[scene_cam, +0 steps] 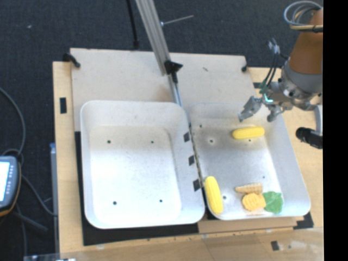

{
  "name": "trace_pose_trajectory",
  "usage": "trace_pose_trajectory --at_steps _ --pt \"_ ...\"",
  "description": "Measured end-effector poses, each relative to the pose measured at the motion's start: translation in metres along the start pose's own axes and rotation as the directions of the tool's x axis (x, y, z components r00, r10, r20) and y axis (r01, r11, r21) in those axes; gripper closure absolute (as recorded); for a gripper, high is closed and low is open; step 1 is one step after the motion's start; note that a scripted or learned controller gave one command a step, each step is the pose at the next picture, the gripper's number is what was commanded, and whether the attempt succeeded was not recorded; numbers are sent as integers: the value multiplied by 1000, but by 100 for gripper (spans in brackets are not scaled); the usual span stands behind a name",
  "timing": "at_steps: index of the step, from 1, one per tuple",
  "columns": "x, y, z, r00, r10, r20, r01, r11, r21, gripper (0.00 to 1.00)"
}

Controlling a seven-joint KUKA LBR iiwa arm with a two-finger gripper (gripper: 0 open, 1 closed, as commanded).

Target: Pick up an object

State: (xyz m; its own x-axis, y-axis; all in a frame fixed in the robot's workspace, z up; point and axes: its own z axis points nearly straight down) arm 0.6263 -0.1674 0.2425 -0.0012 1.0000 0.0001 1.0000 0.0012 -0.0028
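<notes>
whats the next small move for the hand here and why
Probably lower the hand slightly left onto the yellow corn in the right bin. The fingers look spread with nothing between them, and that corn lies alone just below, away from the items clustered at the near edge.

right bin (283, 145) centre open | toys (255, 196) crowd near edge (yellow)

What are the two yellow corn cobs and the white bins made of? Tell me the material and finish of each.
Corn cobs and: probably moulded plastic toy food; uniform bright yellow, smooth, slight sheen. White bins and: likely thin formed plastic; rounded corners, matte, with grey scuffing and speckles. It is a guess by look alone.
</notes>
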Motion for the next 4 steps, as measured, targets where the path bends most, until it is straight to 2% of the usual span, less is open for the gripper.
trace_pose_trajectory --at_steps 1,2,3,4 --pt "0 1 -3 1000 -2 2 2 1000 -4 0" --pt "-5 10 51 1000 1 2 -1 1000 0 0" --pt "0 9 113 1000 1 2 -1 1000 2 0" --pt "-2 9 143 1000 2 3 -2 1000 0 0"
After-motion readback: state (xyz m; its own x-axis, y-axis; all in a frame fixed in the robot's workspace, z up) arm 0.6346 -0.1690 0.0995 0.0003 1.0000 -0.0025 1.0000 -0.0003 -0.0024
